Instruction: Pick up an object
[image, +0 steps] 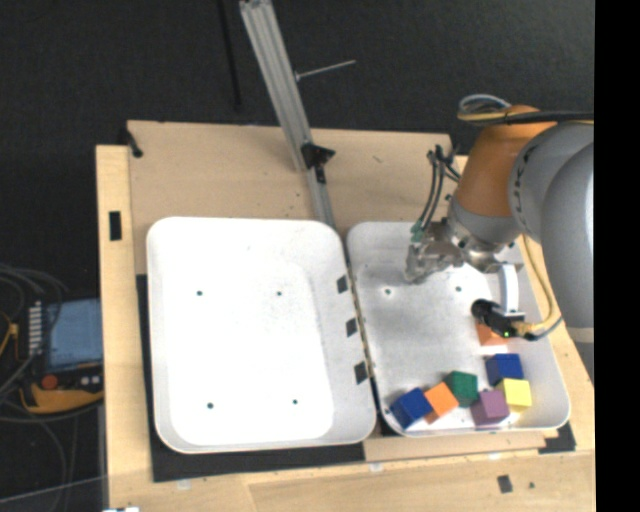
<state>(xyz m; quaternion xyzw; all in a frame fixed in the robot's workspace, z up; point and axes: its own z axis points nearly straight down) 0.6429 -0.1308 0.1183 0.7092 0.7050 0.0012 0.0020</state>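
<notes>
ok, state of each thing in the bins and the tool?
tool: over right bin's far end, nothing seen in it
blue block: resting, near edge
orange block: touching blue block
green block: resting
purple block: resting
yellow block: resting

From where I stand, nothing here can be read. The coloured blocks in the bin below the gripper carry no letters or numbers (their faces look plain), and the bench shows no label or sign either.
</notes>
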